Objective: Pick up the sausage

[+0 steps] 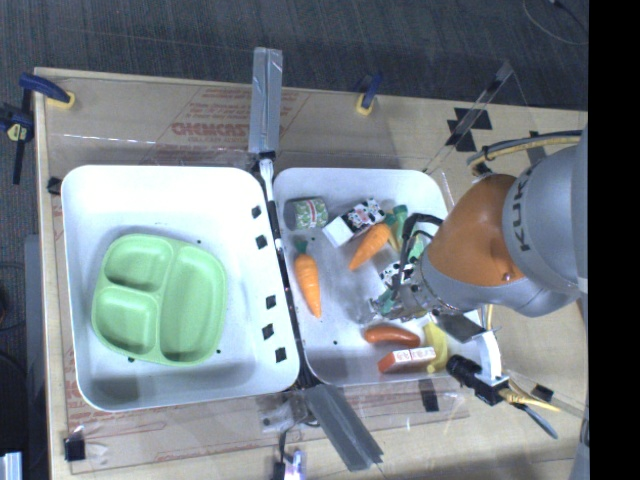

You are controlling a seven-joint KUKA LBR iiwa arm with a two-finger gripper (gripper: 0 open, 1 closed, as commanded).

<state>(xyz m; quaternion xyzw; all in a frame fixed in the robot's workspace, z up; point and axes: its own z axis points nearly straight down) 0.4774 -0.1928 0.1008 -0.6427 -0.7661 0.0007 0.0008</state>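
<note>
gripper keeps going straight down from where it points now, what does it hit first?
Likely the sausage: it lies just below the gripper in the right bin. Depth is unclear from this slanted view, so it could land on bare bin floor just beside it.

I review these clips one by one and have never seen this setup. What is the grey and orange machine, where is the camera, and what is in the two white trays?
The grey and orange machine is a robot arm reaching in from the right. The one camera is fixed above the bench and looks down at a slant. The arm's pincer is low in the right bin, among toy food; I cannot tell whether it grips anything. That bin holds two carrots, one near the left wall and one further right, a small can, a black and white toy, and the sausage near the front, just below the pincer. The left bin holds a green divided plate.
</note>
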